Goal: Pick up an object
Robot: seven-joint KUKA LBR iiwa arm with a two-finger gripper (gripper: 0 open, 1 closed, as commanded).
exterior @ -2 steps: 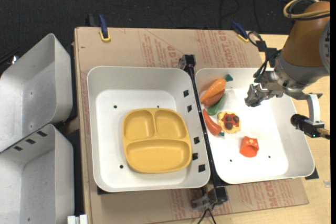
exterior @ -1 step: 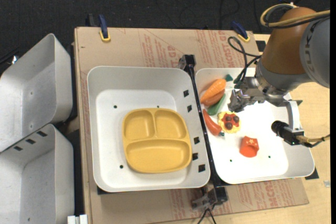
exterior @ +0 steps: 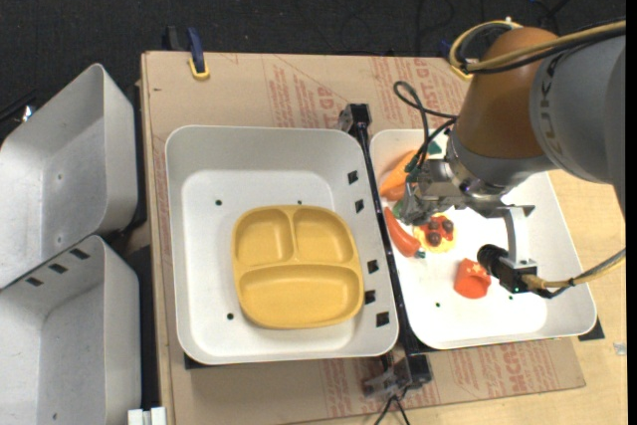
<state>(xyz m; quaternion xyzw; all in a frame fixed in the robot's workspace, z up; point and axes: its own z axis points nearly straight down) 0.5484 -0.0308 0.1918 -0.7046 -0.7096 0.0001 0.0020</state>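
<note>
The arm's orange band and grey wrist hang over the right bin (exterior: pixel 498 328). Below them my gripper (exterior: pixel 418 210) reaches down at the bin's left side, among small objects. An orange carrot-like piece (exterior: pixel 395 180) lies just left of it, and a red-orange elongated piece (exterior: pixel 402 235) lies under it. A dark red berry-like cluster (exterior: pixel 438 232) sits right beside the fingertips. A red pepper-like object (exterior: pixel 472 280) rests further right, near the bin's middle. I see nothing clearly held between the fingers.
The left bin (exterior: pixel 199 164) holds a yellow divided plate (exterior: pixel 297 266). A black divider (exterior: pixel 378 214) runs between the bins. Two white containers (exterior: pixel 60 214) stand off the bench at the left. Cables trail from the wrist over the right bin.
</note>
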